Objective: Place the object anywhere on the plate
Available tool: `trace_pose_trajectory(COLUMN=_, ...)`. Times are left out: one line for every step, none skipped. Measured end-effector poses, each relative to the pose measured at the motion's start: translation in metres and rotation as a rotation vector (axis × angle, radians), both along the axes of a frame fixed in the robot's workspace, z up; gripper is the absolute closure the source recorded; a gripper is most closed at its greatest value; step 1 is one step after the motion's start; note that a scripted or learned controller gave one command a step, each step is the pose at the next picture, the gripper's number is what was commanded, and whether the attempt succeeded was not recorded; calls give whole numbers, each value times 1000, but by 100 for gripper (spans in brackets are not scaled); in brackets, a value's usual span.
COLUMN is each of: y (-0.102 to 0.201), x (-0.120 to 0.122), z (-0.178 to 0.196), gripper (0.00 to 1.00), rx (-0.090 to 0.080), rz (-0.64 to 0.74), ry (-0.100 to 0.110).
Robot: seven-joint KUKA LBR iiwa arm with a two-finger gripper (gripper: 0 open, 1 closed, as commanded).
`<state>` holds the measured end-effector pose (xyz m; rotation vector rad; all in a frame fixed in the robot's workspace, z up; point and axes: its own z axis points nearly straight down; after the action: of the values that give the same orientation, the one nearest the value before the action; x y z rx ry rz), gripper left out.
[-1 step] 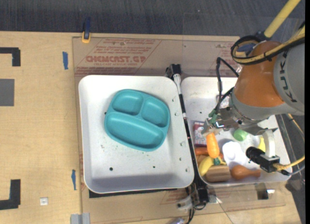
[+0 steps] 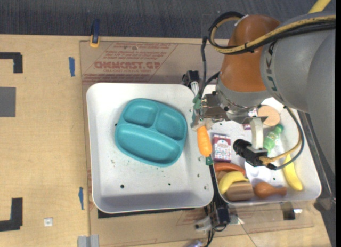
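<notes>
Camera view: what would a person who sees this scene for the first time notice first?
Probably the teal divided plate, lying alone in the left bin. Next, the grey arm with its orange band reaching over the right bin, which is crowded with toy food. An orange carrot hangs just under the gripper, at the seam between the two bins.

The teal plate (image 2: 151, 132) at frame centre looks like smooth, matt plastic. The left white bin (image 2: 101, 150) seems glossy plastic, speckled. Beneath lies brown cardboard (image 2: 128, 64), matt and printed.

Arm (image 2: 277, 54) bent in from right, pincer (image 2: 200, 119) pointing down.
</notes>
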<state>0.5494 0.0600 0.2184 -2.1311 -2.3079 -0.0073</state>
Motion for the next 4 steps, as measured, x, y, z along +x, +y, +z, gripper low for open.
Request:
trace_pose_trajectory(y=-4, x=0, z=-1, gripper=0, rx=-4, rz=-4, ry=3)
trace_pose_trajectory(y=6, x=-61, z=-35, gripper=0, rx=-2, rz=235, ry=11)
trace_pose_trajectory(y=6, x=-59, z=-25, gripper=100, rx=-3, rz=234, ry=6)
trace_pose_trajectory(y=98, x=-34, z=-34, gripper=100, rx=-3, rz=356, ry=-1)
